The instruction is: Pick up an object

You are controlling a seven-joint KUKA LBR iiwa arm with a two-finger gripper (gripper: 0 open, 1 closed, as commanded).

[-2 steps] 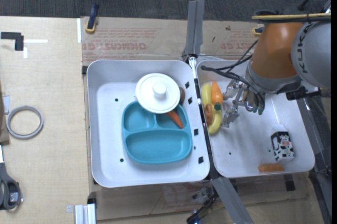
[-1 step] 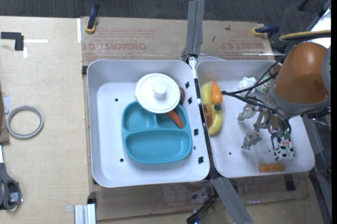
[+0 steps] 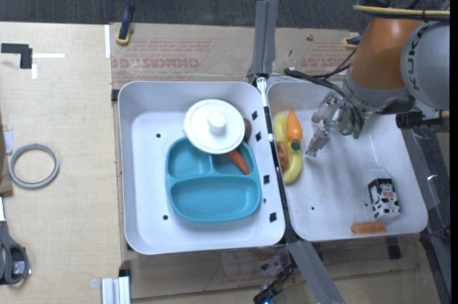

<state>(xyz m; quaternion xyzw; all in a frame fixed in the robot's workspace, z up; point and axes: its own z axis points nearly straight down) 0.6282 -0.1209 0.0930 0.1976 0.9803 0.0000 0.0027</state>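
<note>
Red mirrored print, too blurred to read, runs across the cardboard sheet [image 3: 179, 52] behind the bins.

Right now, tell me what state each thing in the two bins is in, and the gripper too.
Gripper: open, hovering over the right bin, holding nothing.
Banana: lying against the right bin's left wall.
Cow-patterned carton: lying on its side.
White lid: resting on the blue tray's top edge.
Blue divided tray: flat in the left bin.
</note>
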